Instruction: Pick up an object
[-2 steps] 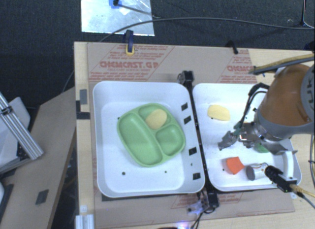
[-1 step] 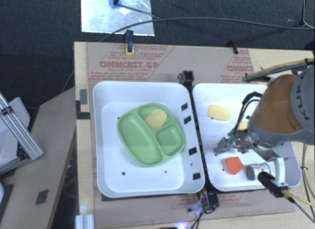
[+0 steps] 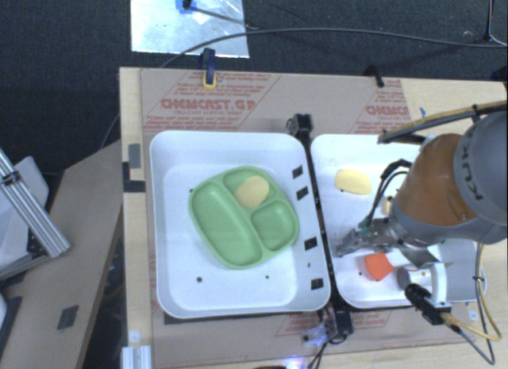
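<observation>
Arm (image 3: pixel 444 193) is sitting nearest the camera, reaching in from the right and hanging over the right bin (image 3: pixel 349 149), orange band facing up, grey wrist below it. Tool (image 3: pixel 350 242) is pointing left and low over the right bin's floor, close to the divider between the bins; can't tell if it's spread or pressed together, tips are too small and dark against the white. Nothing is visibly sitting between them. Orange block (image 3: pixel 379 267) is lying on the right bin floor just beside the tool, slightly toward the front edge, partly tucked under the wrist housing; whether it's touching the tool can't be told. Pale yellow object (image 3: pixel 353 181) is lying in the same bin, further back, apart from the tool. Left bin (image 3: pixel 171 201) is carrying a green divided plate (image 3: pixel 226 224), tilted diagonally in the bin. A yellow rounded object (image 3: pixel 253 192) is sitting in the plate's upper small compartment; the long compartment and the other small one are showing bare green. Both bins are resting side by side on a cardboard-covered surface (image 3: pixel 238 98) with red print. Black clips are running along the seam between bins.
</observation>
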`<state>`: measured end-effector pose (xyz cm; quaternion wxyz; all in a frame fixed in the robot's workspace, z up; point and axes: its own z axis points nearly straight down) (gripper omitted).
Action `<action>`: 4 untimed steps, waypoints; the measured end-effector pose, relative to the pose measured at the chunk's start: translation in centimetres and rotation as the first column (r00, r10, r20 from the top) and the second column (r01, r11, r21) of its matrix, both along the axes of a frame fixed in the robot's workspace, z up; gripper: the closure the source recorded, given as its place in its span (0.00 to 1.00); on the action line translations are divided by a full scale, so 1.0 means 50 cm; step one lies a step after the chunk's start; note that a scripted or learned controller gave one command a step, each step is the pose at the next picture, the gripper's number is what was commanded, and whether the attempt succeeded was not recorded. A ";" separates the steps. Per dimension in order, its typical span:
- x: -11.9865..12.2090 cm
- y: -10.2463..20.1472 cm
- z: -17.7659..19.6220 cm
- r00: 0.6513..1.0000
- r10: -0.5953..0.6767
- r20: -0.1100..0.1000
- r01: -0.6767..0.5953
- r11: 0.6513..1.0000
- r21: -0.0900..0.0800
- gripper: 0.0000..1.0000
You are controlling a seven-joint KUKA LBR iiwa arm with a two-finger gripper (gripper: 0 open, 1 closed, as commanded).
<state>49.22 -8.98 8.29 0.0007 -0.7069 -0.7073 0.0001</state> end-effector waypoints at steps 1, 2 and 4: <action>0.003 0.000 0.025 1.000 0.001 0.005 -0.001 1.000 -0.001 1.00; 0.007 -0.005 0.153 1.000 0.004 0.008 -0.004 1.000 -0.002 1.00; 0.002 -0.002 0.306 1.000 0.004 0.007 -0.004 1.000 -0.002 1.00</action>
